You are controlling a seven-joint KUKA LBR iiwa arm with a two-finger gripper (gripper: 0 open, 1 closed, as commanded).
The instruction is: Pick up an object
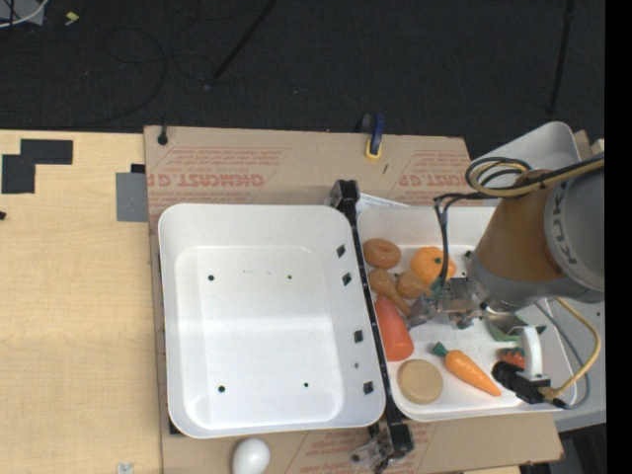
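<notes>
Several objects lie in the right bin (549,411): a carrot (471,371) at the front, a tan disc (421,380) left of it, a red piece (393,329) along the left wall, a doughnut (382,254) and an orange (430,264) at the back. The gripper (446,304) sits low just in front of the orange; whether it is spread or closed cannot be told. The left bin (259,319) adjoins. A white ball (251,455) rests on the tabletop.

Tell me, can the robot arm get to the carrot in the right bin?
Probably yes. The orange carrot with green top lies bare on the floor of the right white bin, nothing on top of it, and the gripper hangs just above and beside it.
</notes>
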